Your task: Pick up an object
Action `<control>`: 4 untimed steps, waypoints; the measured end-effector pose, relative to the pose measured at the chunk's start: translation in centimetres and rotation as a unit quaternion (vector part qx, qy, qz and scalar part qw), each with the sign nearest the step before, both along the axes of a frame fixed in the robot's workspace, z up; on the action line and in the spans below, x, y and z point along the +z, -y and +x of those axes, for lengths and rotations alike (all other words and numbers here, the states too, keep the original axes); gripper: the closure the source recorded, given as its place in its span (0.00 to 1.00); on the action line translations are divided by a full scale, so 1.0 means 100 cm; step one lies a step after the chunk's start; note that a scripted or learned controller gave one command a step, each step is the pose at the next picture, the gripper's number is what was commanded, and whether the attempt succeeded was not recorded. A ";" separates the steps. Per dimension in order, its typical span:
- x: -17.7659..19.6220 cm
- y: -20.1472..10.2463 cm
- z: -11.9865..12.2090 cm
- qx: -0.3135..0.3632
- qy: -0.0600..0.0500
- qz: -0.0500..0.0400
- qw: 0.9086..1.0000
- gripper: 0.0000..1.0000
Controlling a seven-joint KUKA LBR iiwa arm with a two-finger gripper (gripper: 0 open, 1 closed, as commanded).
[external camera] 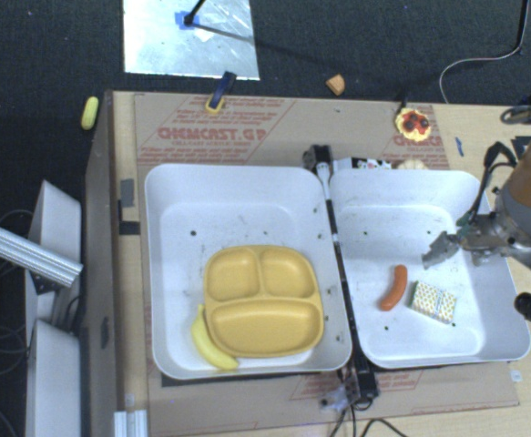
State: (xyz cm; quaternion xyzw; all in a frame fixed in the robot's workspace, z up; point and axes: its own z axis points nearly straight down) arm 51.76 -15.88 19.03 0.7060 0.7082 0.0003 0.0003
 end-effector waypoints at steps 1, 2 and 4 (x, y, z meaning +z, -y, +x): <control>-0.094 -0.040 0.003 0.000 0.001 0.000 1.000 0.00; -0.106 -0.054 -0.009 -0.001 0.000 0.000 1.000 0.00; -0.005 -0.119 0.023 0.000 0.001 0.000 1.000 1.00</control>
